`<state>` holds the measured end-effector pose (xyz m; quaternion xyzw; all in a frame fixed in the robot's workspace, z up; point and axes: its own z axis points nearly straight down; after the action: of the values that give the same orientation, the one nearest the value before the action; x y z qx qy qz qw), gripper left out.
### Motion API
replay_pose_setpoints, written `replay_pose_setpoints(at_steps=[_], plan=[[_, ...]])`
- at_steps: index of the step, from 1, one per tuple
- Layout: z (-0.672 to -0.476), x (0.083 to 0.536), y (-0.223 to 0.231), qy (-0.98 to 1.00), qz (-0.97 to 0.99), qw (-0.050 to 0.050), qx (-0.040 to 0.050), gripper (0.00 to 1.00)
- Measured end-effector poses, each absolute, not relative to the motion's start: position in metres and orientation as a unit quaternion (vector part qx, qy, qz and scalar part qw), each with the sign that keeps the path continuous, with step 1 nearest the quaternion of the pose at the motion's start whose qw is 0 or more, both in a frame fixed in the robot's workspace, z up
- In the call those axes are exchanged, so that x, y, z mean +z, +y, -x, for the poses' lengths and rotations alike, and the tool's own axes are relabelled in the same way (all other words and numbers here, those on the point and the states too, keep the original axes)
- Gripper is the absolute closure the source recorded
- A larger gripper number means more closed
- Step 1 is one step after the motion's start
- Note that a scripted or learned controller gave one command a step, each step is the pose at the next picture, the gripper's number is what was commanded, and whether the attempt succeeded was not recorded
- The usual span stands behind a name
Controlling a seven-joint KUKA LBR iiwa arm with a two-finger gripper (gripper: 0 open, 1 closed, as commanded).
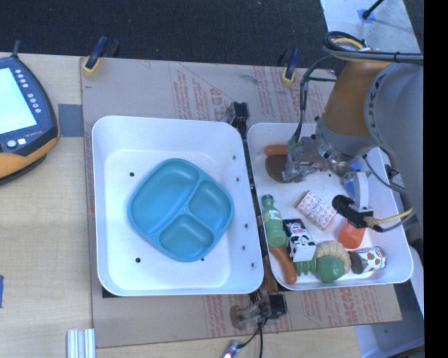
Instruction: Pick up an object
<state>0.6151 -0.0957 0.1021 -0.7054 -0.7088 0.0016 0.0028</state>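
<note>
A wooden bench is holding two shallow white bins side by side, seen from above at a slant. The left bin is holding a blue divided plate, lying flat near its middle. The right bin is crowded with small toys: a green bottle is lying along its left wall, a small black-and-white carton is sitting just beside it, a pink patterned packet is resting near the middle, and a round green and tan toy is sitting near the front edge, next to a small red-and-white piece. The grey arm with its orange band is reaching in from the right, and its gripper is hanging low over the back left corner of the right bin, close to a brown and orange object. Whether the claw is released or clenched cannot be told from this angle. A tablet-like controller is lying at the bench's left edge.
</note>
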Motion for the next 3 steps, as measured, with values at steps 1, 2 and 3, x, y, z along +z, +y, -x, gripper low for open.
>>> replay_pose_setpoints(at_steps=[1, 2, 3], plan=[[-0.615, 0.102, -0.096, -0.709, 0.705, 0.003, 0.0017, 0.00], [-0.615, 0.112, -0.096, -0.709, 0.705, 0.003, 0.0018, 1.00], [-0.615, 0.112, -0.096, -0.709, 0.705, 0.003, 0.0019, 0.00]])
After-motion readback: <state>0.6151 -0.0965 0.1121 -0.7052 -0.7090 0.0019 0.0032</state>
